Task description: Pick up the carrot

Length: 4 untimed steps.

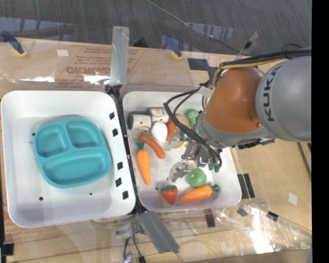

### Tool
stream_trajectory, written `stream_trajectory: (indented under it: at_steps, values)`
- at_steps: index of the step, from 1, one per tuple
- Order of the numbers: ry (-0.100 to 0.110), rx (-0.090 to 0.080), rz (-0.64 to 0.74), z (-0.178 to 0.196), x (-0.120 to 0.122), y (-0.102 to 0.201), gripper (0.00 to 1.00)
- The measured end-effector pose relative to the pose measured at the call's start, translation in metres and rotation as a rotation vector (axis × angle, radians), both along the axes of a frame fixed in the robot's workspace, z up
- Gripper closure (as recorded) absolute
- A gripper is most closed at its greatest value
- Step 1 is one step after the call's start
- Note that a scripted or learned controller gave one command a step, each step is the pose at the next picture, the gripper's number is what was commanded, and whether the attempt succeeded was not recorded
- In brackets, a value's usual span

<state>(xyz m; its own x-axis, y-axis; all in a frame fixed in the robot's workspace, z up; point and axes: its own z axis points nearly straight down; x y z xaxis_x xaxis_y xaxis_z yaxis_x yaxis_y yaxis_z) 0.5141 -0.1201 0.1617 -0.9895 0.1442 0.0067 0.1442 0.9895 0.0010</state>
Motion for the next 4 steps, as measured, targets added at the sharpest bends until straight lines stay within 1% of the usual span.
stream_trajectory:
  at_steps: [1, 2, 3, 4]
  values:
    - [-0.004, -0.001, -0.015, -0.072, -0.038, 0.019, 0.00]
    - [-0.004, -0.001, -0.015, -0.072, -0.038, 0.019, 0.00]
    - [-0.009, -0.005, 0.689, -0.069, 0.029, 0.009, 0.00]
    - [0.000, -0.015, 0.986, -0.067, 0.056, 0.010, 0.00]
